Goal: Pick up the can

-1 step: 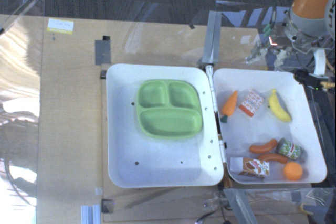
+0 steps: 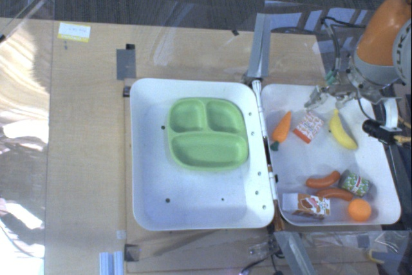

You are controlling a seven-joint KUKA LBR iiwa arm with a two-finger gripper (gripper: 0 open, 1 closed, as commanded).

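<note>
White plastic bins, 2 pcs, side by side on wood-tone bench (image 2: 77, 158).

Left bin (image 2: 193, 209), centre of frame: holds 1 green divided plate (image 2: 207, 134), three compartments, sitting toward bin's upper half. Few small dark specks on bin floor.

Right bin (image 2: 290, 96), right of frame: mixed toy food.
- Can (image 2: 355, 183), green/white label w/ red, lying on its side in lower right of bin, just right of the upper sausage, just above the orange.
- Sausages (image 2: 328, 186), 2 pcs, reddish-orange, lower middle, one above the other, close together.
- Orange (image 2: 360, 210), round, lower right corner, touching or nearly touching lower sausage end.
- Carton (image 2: 312, 205), small, brown/white print, lying flat at lower left of bin.
- Carrot (image 2: 281, 127), orange w/ green tip, upper left, tilted, near bin's left wall.
- Box (image 2: 309, 126), small, red/white, just right of carrot.
- Banana (image 2: 341, 131), yellow, upper right of bin, right of box.

Arm: grey w/ orange band (image 2: 381, 29), enters at upper right of frame. Gripper (image 2: 335, 94) over bin's upper edge, above box and banana, well apart from can. Fingers (image 2: 316, 98) look spread, nothing between them.
</note>
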